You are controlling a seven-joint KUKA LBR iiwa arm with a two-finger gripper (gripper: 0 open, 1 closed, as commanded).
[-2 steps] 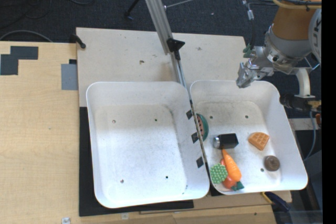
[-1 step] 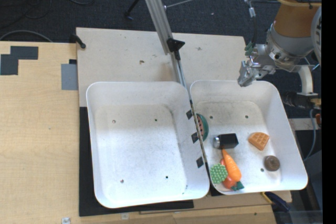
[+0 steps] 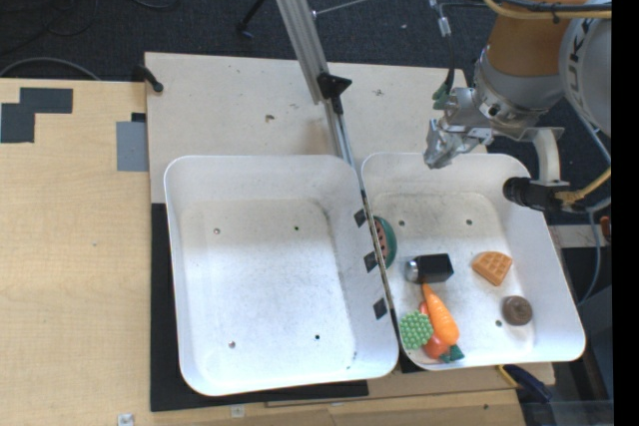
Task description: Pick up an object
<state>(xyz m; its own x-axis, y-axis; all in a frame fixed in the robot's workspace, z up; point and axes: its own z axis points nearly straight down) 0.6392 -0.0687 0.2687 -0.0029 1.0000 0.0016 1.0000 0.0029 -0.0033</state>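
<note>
My gripper (image 3: 439, 156) hangs over the back rim of the right bin (image 3: 544, 314), with nothing between its fingers. Well in front of it, on the bin floor, lie a black block with a silver end (image 3: 430, 266), an orange waffle piece (image 3: 491, 266), a brown round disc (image 3: 516, 310), an orange carrot (image 3: 438, 314), a green knobbly piece (image 3: 414, 328) and a red piece (image 3: 436, 347). A green and brown round thing (image 3: 384, 240) leans against the bin's left wall.
The left bin (image 3: 190, 334) sits beside the right one, their rims meeting at a line of black clips (image 3: 370, 259). A slanted aluminium bar (image 3: 300, 25) rises from behind the bins. A black knob (image 3: 519, 191) on the arm overhangs the right bin's far right rim.
</note>
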